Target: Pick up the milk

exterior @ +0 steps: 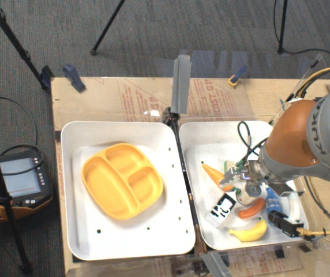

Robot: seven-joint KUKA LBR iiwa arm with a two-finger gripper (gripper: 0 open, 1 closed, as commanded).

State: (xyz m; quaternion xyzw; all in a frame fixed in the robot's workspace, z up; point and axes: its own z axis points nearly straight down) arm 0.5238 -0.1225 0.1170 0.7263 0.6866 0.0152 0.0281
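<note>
One milk carton [222, 208], white with a black label, lies tilted in the right bin [211, 133]. Crowding it: carrot [213, 172], red sausage [250, 210], banana [249, 231]. My gripper [247, 184] hovers just above; its grip I cannot tell. Left bin [72, 137]: yellow divided plate [122, 180]

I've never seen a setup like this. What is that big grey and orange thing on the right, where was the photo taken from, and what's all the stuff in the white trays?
That is a robot arm, grey with an orange band, reaching in from the right. One camera fixed above the bench looks down at a slant. The bench holds two shallow white bins. The left bin has a yellow divided plate. The right bin holds toy food: a carrot, a black and white milk carton, a red sausage and a banana. The arm's gripper hangs low over these. I cannot tell if it holds anything; the milk lies in the bin beside it.
</note>
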